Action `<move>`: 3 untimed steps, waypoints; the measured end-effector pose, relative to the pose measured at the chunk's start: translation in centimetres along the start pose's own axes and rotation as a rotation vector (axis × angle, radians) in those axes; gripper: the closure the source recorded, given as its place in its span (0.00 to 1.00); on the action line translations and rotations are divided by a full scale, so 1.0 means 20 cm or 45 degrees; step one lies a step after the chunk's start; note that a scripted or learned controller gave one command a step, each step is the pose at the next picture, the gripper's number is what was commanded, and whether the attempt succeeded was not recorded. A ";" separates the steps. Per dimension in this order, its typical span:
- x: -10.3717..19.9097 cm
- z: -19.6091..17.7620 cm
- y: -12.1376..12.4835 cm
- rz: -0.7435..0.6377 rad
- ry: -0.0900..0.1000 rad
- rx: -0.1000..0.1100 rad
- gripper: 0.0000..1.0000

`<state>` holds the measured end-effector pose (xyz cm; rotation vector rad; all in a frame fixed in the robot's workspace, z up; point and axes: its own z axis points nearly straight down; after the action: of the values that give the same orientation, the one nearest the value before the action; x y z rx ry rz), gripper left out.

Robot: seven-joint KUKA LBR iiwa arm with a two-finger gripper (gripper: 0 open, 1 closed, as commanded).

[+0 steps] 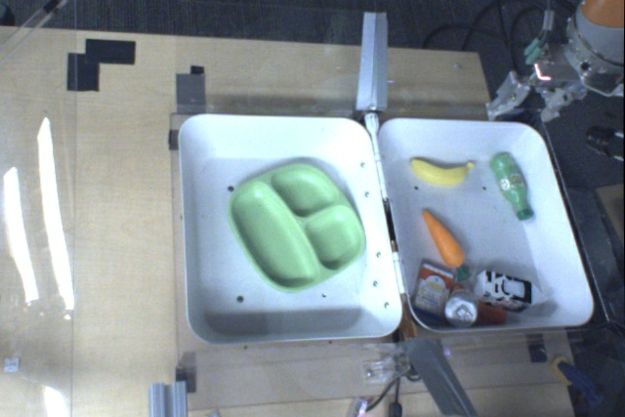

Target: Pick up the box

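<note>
Nearest, at five o'clock, the small black-and-white carton box (504, 287) lies in the right white bin (564, 210) (untouched), while the grey two-finger gripper (535, 100) hovers open and empty at two o'clock.

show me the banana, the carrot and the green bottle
banana (441, 172), camera view, middle of its curved body
carrot (442, 237), camera view, middle of its orange body
green bottle (510, 184), camera view, middle of its body
</note>
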<state>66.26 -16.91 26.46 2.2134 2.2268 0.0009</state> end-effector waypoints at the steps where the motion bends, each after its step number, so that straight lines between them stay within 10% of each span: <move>1: 0.03 -0.62 0.03 -0.264 -0.002 -0.004 0.00; 2: -0.15 -0.14 -0.38 -0.356 -0.001 -0.002 0.00; 3: -0.18 0.28 -0.46 -1.270 -0.002 -0.005 0.00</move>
<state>57.12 -20.54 20.89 0.8779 3.0107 0.0017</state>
